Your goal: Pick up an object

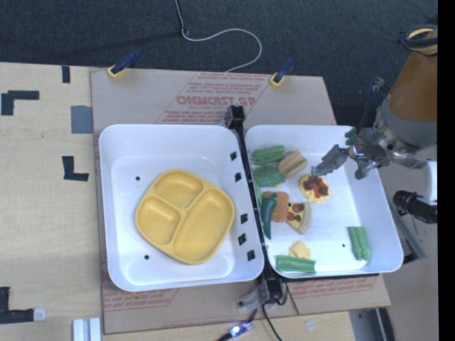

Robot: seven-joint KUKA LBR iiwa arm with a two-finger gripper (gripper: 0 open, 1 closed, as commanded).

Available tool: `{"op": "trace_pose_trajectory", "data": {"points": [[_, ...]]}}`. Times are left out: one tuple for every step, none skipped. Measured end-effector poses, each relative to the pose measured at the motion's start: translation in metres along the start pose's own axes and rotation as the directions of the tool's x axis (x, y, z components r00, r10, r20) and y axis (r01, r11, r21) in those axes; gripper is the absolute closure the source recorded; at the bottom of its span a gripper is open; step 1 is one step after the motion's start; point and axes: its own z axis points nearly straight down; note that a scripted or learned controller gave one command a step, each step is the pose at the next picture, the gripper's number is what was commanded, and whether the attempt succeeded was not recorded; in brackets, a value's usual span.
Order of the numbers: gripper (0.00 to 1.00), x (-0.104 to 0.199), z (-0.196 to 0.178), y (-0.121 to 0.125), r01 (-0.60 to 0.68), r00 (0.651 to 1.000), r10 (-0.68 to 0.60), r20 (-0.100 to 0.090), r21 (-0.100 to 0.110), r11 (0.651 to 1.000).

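Note:
The right bin [377,212] holds several toy foods. A tan bread roll [291,164] lies beside two green pieces [268,155]. A round yellow and red pizza piece [314,188] sits mid-bin, with a pizza slice [298,217] and a teal pepper [268,213] lower left of it. A yellow cheese chunk [300,249], a green bean pod [295,263] and another green pod [359,242] lie near the front. My gripper [346,165] hangs open over the bin's upper right, just above and right of the round pizza piece, with nothing between its fingers.
The left bin [121,155] holds a yellow divided plate [185,215]. A black divider [245,183] runs between the bins. The arm's grey and orange body [416,98] stands over the right bin's far right edge. A white cable [213,34] lies behind the bins.

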Motion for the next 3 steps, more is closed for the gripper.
{"op": "trace_pose_trajectory", "data": {"points": [[0.00, -0.002, 0.064, 0.001, 0.000, 1.000, 0.000, 0.000, 0.006, 1.000], [0.00, 0.004, 0.127, -0.005, 0.000, 1.000, 0.000, -0.001, 0.007, 1.000], [0.00, 0.006, 0.180, -0.007, 0.001, 1.000, -0.001, -0.003, 0.006, 1.000]]}}
